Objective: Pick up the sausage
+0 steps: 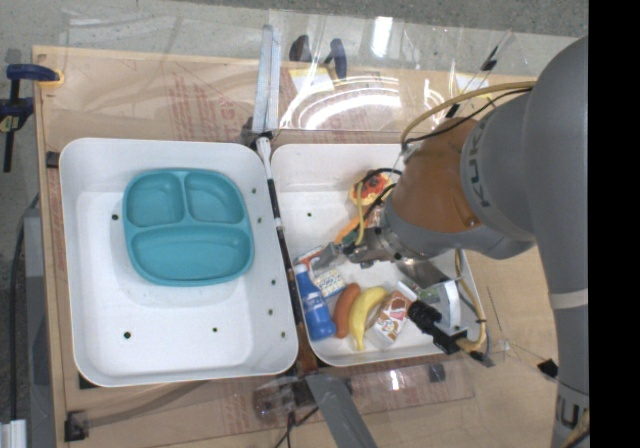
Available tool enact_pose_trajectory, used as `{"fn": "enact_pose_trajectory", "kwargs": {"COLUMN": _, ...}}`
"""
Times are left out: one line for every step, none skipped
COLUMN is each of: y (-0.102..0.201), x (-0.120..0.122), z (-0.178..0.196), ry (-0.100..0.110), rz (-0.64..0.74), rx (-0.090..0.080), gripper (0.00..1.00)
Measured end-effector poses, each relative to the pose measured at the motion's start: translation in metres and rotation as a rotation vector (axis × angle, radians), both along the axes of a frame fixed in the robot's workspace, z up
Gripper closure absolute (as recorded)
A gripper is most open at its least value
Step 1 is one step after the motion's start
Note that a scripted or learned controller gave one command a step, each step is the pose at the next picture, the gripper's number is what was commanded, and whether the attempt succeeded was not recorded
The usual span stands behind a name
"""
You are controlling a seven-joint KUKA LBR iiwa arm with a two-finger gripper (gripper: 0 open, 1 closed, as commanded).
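Gripper, at the end of the grey arm, hangs low over the right bin, just beyond the sausage; whether it grips anything cannot be told. Sausage lies near the bin's front edge, between a blue bottle and a banana, touching the banana. Probably light, smooth, slightly yielding; best pinched across its middle.

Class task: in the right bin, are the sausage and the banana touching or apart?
Touching. The camera view shows the sausage and the banana lying side by side with no white bin floor visible between them.
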State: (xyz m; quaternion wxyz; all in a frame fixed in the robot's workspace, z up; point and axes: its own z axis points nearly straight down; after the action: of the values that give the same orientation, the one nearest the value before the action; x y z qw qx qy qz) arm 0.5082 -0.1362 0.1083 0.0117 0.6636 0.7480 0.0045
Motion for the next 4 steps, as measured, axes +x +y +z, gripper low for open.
{"fn": "enact_pose_trajectory", "kwargs": {"y": 0.001, "x": -0.040, "z": -0.013, "ry": -0.008, "rz": 0.050, "rx": -0.011, "gripper": 0.00}}
{"fn": "enact_pose_trajectory", "kwargs": {"y": 0.002, "x": -0.042, "z": -0.005, "ry": 0.005, "rz": 0.056, "rx": -0.003, "gripper": 1.00}}
{"fn": "enact_pose_trajectory", "kwargs": {"y": -0.002, "x": -0.041, "z": -0.003, "ry": -0.002, "rz": 0.051, "rx": -0.012, "gripper": 0.00}}
{"fn": "enact_pose_trajectory", "kwargs": {"y": 0.000, "x": -0.049, "z": -0.012, "ry": -0.009, "rz": -0.083, "rx": -0.011, "gripper": 0.00}}
